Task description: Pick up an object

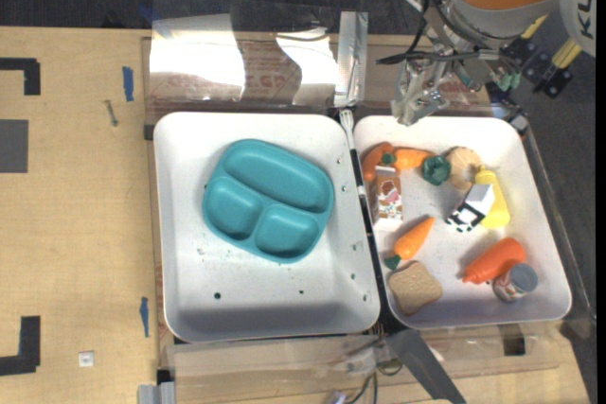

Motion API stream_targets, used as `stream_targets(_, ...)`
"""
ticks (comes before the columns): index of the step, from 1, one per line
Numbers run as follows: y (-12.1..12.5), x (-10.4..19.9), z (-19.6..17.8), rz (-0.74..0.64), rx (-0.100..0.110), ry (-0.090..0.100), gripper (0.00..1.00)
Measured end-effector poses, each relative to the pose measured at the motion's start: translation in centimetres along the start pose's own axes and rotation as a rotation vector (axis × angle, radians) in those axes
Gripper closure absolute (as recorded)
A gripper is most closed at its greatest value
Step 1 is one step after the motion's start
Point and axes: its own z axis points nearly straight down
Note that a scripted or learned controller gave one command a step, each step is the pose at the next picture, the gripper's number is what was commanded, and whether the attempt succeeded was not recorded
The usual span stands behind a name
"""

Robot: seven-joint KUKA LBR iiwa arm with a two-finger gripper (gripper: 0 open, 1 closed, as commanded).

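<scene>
Teal tray (268,199) in white bin (180,232); orange carrot (414,238).

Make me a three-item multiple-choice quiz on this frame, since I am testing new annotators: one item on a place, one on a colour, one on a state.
1. Where does the divided plate lie?
A. In the left bin
B. In the right bin
C. On the bare bench

2. What colour is that plate?
A. Red
B. Teal
C. Yellow

3. Where is the gripper now?
A. Down among the toys at the middle of the right bin
B. Over the left bin, on the plate
C. Above the far rim of the right bin, with nothing seen between its fingers

Answers:
1 A: the plate lies alone on the left bin's floor.
2 B: it is blue-green all over.
3 C: the gripper hangs at the right bin's back edge, apart from the small carrot and the other toys.
</scene>
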Motion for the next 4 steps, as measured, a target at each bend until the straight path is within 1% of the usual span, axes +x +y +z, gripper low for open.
stream_targets(1,0.5,0.0,-0.1,-0.139,-0.005,0.011,1.00)
stream_targets(2,-1.9,1.1,0.2,-0.321,-0.006,0.011,1.00)
stream_targets(3,1.0,-0.2,-0.2,-0.386,-0.007,0.010,1.00)
stream_targets(4,2.7,-0.9,-1.4,-0.423,-0.007,0.009,1.00)
